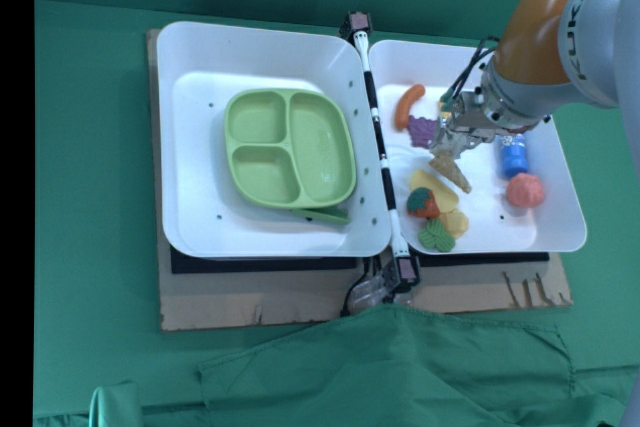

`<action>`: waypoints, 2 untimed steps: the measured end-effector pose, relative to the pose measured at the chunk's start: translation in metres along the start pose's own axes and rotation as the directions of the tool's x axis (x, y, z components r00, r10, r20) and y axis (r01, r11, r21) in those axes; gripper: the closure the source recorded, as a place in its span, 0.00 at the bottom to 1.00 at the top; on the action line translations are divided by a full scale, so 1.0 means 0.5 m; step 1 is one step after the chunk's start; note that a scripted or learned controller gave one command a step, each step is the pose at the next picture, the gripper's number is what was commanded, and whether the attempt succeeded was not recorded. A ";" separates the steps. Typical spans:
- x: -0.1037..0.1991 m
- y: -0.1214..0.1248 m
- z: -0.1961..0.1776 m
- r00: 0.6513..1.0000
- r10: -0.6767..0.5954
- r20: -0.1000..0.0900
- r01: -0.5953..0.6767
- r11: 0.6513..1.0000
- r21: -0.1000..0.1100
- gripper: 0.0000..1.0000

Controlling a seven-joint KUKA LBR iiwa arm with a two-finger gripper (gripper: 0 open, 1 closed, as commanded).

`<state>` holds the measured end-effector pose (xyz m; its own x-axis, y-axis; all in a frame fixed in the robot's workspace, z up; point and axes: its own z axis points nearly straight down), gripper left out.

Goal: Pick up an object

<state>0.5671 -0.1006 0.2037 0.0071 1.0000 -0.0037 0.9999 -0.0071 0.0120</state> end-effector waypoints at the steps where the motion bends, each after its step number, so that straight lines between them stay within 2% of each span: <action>1: -0.002 0.003 -0.024 1.000 0.003 0.001 -0.003 1.000 -0.005 1.00; 2: -0.004 0.005 -0.048 1.000 0.006 0.002 -0.006 1.000 -0.011 1.00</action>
